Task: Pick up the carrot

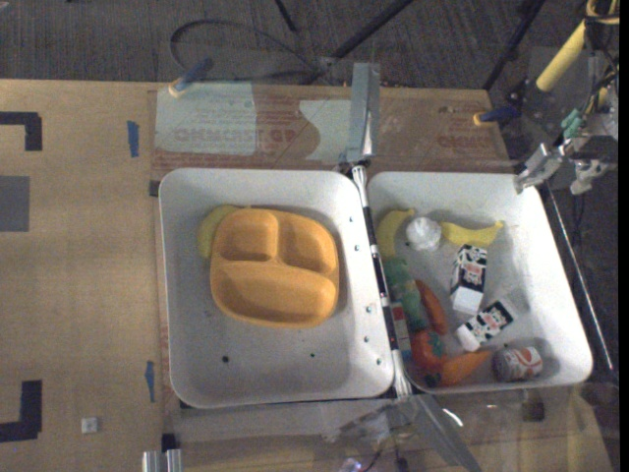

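Note:
The carrot (465, 366) is orange and tapered. It lies near the front wall of the right bin (560, 293), between a reddish-orange item (424, 347) and a small can (518, 363). A second slim orange piece (431, 308) lies just behind it beside a green item (399, 279). My gripper (552, 162) hangs above the right bin's back right corner, well away from the carrot and with nothing seen in it.
The right bin also holds a banana (472, 232), a yellow piece (392, 228), a white cup (424, 233) and two small milk cartons (469, 274) (486, 324). An upturned orange divided plate (275, 266) lies in the left bin (197, 362), over a yellow item (208, 230).

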Robot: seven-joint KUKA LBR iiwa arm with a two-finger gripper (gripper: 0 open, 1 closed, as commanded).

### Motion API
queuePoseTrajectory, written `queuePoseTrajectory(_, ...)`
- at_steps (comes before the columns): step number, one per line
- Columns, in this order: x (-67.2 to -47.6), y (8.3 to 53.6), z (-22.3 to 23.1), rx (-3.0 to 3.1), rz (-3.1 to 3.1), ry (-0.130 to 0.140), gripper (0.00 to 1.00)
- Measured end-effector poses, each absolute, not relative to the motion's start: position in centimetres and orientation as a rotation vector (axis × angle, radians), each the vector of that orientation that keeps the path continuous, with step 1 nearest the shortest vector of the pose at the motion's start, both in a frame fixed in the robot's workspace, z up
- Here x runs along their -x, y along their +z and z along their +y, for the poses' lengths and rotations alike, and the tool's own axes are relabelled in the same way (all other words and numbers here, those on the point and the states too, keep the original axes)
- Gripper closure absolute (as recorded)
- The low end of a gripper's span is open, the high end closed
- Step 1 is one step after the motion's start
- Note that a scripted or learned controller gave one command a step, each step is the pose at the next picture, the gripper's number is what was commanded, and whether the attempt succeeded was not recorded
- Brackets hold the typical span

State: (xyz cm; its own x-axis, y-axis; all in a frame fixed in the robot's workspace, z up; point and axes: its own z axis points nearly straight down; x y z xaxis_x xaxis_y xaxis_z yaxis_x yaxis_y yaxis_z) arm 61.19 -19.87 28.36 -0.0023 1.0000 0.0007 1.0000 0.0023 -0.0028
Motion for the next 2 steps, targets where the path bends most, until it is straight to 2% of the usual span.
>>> queuePoseTrajectory(1,-62.8,14.4,-13.5,2.088,-2.343,0.003,0.00)
queuePoseTrajectory(2,-66.8,13.9,-11.9,1.820,-2.565,-0.002,0.00)
